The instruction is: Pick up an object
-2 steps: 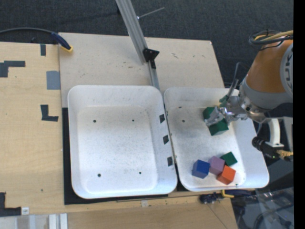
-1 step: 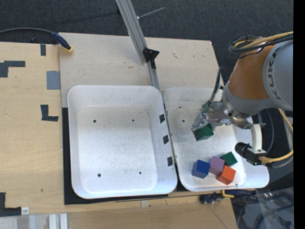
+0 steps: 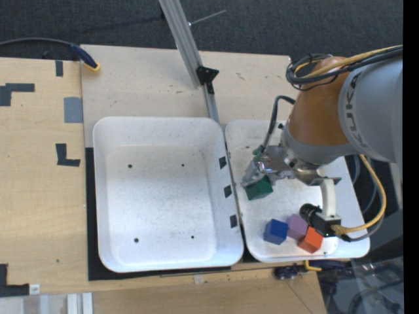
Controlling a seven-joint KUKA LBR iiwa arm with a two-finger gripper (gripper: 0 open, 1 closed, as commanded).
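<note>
Gripper (image 3: 256,174) low in right bin (image 3: 239,133), near its left wall, touching green block (image 3: 260,188); cannot tell whether it grips. Judgement: centre the block squarely before lifting; blue block (image 3: 275,231) sits apart.

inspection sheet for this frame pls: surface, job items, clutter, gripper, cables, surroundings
Surface: wooden bench bearing two white bins side by side; left bin, right bin.
Job's things: green block in the right bin, right at the gripper; blue block, purple block and orange block clustered near that bin's front edge.
Clutter: grey and dark tape patches on the bench to the left.
Gripper: gripper low over the right bin, at the green block; a grasp cannot be confirmed.
Cables: yellow and black cables run along the arm; a black cable lies at top left.
Surroundings: slanted metal pole behind the bins; dark carpet beyond.
</note>
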